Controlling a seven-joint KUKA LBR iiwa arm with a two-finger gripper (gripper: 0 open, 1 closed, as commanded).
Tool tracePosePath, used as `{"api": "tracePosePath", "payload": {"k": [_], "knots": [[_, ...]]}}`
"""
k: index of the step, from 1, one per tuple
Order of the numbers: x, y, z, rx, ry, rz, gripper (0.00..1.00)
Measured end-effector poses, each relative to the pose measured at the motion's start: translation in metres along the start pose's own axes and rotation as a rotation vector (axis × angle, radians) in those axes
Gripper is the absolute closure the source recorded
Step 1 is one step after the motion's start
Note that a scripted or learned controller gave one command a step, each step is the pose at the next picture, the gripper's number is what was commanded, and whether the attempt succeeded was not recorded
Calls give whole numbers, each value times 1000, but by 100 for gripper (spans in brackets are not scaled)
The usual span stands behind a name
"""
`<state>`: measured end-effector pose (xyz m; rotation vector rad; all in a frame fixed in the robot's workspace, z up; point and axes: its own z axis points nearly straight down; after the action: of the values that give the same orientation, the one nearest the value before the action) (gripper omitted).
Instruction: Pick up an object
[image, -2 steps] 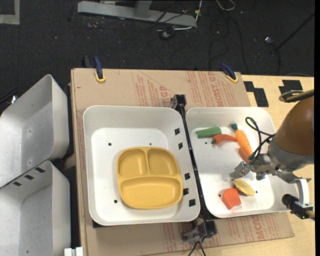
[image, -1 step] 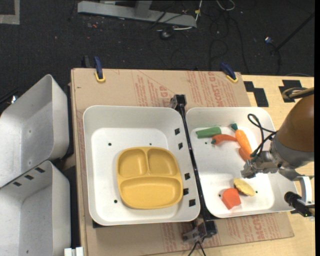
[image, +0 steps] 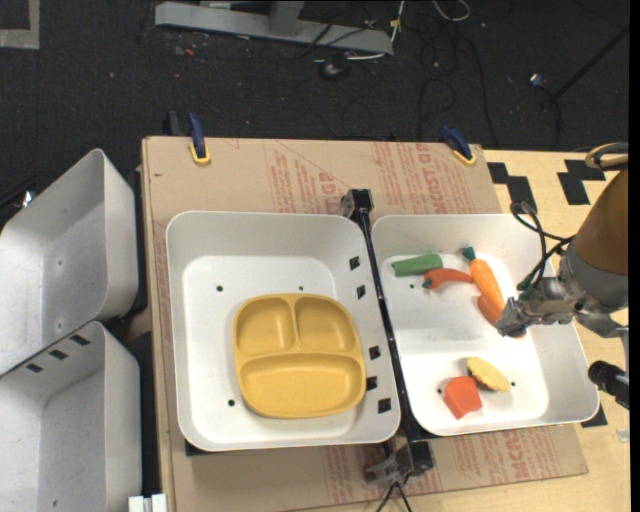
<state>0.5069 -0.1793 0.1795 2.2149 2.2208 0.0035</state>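
Two white bins are sitting side by side on the bench. The left bin (image: 190, 330) is holding one yellow divided plate (image: 298, 354), three compartments in it. The right bin (image: 565, 385) is carrying five small items: one green piece (image: 416, 264), one red piece (image: 452, 278) just below it, one orange carrot (image: 487, 282) lying slantwise, one yellow piece (image: 489, 374), and one orange-red block (image: 461, 397) touching that yellow piece. The arm is reaching in from the right, and the gripper (image: 513, 317) is sitting right at the carrot's lower end, inside the right bin. Whether the claw is spread or clamped, I cannot tell from here.
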Motion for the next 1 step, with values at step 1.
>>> {"api": "tracePosePath", "payload": {"k": [1], "knots": [[-5, -8, -51, 1, 0, 1, 100]]}}
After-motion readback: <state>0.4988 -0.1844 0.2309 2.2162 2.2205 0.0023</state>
